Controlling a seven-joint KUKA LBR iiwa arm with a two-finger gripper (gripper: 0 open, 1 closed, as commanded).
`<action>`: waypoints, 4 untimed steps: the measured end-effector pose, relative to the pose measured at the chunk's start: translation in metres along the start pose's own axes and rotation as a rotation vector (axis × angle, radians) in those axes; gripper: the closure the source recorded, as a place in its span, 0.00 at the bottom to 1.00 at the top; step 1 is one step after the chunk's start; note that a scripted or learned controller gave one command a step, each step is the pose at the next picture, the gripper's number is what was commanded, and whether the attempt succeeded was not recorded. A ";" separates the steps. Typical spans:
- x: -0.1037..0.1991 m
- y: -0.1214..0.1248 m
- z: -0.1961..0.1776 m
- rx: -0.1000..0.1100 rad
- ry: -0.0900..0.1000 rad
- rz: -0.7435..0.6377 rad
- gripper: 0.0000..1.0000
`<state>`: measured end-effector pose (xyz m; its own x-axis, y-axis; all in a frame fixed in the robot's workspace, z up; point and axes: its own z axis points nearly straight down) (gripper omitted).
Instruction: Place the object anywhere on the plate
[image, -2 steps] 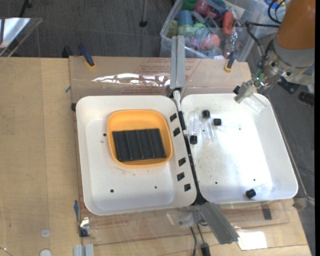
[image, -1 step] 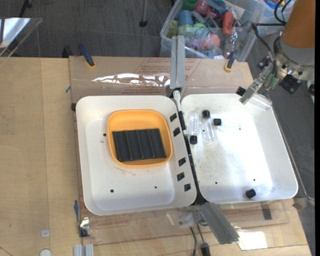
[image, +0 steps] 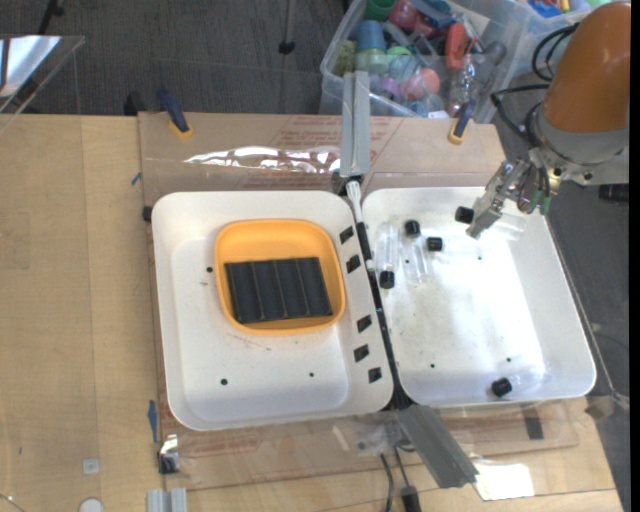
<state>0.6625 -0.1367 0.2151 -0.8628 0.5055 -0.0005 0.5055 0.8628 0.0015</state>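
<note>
From above, the gripper (image: 484, 218) hangs over the right bin's (image: 560, 300) far side, small and blurred, so whether it is parted or closed cannot be told. The dark ribbed object (image: 278, 290) lies flat on the orange plate (image: 235, 243) in the left bin (image: 190, 360), its long axis running left to right.

The robot's arm (image: 590, 75) comes in from the right side, up near the top corner. It is grey, with a big round orange band just above the wrist. The wrist bends down and to the left. At its end sits the hand (image: 483, 220), small and silvery, pointing down at a slant. The hand hangs low, and its tip is thin. Dark cables loop beside the orange part of the arm.
</note>
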 end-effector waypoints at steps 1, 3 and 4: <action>0.000 -0.007 -0.040 -0.002 -0.007 -0.162 1.00; -0.028 -0.053 -0.107 -0.001 -0.010 -0.472 1.00; -0.041 -0.076 -0.217 -0.001 -0.009 -0.679 1.00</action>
<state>0.6597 -0.2232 0.4316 -0.9888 -0.1486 -0.0102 -0.1486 0.9889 -0.0017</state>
